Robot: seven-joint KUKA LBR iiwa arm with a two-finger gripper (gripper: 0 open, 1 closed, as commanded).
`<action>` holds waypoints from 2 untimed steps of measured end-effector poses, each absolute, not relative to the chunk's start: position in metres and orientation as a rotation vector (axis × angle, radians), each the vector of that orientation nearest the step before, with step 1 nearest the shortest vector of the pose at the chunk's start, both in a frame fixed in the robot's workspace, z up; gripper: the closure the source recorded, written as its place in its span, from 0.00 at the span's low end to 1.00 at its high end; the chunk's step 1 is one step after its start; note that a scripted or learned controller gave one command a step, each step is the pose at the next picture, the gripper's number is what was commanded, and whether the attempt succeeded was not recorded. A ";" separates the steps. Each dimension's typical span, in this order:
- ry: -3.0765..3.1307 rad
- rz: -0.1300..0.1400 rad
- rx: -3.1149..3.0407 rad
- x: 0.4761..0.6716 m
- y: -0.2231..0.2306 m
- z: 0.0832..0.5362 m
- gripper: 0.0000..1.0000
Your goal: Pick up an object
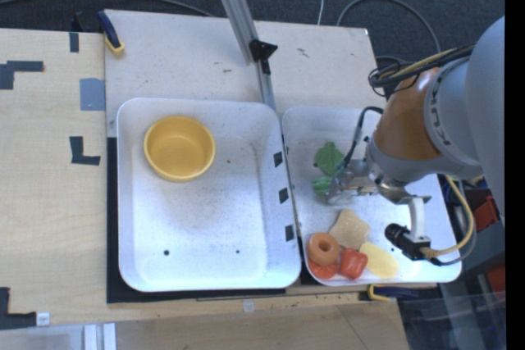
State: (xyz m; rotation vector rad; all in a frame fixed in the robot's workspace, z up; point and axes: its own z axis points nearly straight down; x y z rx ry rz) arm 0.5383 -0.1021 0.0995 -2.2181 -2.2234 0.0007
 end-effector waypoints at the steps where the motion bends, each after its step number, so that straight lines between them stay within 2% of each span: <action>1: -2.224 -0.003 -2.222 0.531 -0.102 0.159 1.00; 2: -2.227 -0.005 -2.222 0.535 -0.098 0.221 1.00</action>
